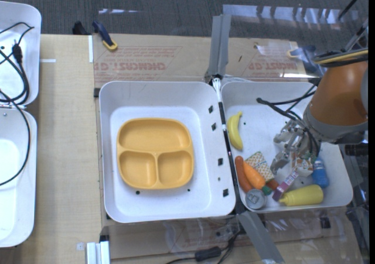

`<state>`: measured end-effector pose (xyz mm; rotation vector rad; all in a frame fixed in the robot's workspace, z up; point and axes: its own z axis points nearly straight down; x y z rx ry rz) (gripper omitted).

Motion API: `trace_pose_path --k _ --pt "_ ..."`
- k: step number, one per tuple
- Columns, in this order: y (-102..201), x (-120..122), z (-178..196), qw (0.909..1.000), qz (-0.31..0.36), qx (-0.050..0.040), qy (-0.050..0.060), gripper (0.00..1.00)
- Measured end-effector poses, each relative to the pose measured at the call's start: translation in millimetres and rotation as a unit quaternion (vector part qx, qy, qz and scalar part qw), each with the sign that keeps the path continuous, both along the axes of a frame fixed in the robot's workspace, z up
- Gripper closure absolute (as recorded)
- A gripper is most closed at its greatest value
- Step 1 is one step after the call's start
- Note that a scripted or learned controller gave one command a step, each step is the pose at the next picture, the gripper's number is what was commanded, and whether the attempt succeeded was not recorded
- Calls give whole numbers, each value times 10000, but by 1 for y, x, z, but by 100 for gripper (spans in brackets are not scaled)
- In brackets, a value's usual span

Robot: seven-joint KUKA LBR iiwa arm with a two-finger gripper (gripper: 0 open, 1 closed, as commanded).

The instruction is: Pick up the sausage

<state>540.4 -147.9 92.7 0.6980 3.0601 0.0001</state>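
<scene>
The sausage [240, 174], reddish-brown, lies in the right bin [258, 96] near its left wall, touching the orange carrot [254, 176] beside it. A banana [235, 130] is above them and a metal can [255, 199] below. The gripper [291, 150] hangs over the middle of this bin, apart from the sausage; whether it is open I cannot tell. The left bin [153, 91] holds a yellow divided plate [155, 153].

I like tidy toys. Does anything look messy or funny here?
The right bin is messy: banana, sausage, carrot, can and yellow bottle lie jumbled near its front. The left bin looks tidy, with a yellow plate flat in the middle. Nothing looks spilled or broken.
</scene>
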Motion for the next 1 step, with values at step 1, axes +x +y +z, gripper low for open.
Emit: trace_pose_path --k 1 --pt "53 14 0 9778 2097 -4 -10 0"
